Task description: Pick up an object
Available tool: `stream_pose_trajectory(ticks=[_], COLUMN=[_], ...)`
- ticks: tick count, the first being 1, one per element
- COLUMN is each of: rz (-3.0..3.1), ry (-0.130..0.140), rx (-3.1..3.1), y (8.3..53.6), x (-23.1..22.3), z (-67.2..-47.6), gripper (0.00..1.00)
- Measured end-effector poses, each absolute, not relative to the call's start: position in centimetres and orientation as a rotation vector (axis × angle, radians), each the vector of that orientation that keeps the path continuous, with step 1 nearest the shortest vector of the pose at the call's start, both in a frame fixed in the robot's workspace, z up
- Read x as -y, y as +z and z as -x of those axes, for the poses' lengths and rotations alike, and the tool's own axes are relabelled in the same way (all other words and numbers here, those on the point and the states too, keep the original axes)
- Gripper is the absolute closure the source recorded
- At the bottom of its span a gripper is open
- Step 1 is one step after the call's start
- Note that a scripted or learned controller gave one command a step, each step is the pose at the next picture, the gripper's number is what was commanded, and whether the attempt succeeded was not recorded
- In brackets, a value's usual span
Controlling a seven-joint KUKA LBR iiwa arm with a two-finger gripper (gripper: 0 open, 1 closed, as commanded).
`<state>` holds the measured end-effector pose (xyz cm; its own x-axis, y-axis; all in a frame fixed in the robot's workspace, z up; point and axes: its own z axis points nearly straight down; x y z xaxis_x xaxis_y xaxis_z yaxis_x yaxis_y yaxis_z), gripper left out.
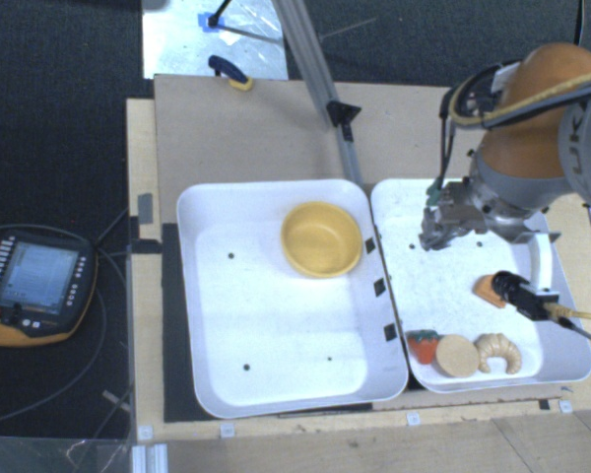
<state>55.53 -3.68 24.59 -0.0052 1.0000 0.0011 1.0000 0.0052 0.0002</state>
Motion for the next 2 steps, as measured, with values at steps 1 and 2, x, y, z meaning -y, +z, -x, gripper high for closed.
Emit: stream_pose_trajectory(ticks=[1,2], rz=[2.215,2.216], ry=[-0.002,-0.001], rx=[2.227,2.226], y=[24.5,23.3], x=[-1.5,-6.4], z=[-56.8,-59.6], gripper=[1.0,1.0])
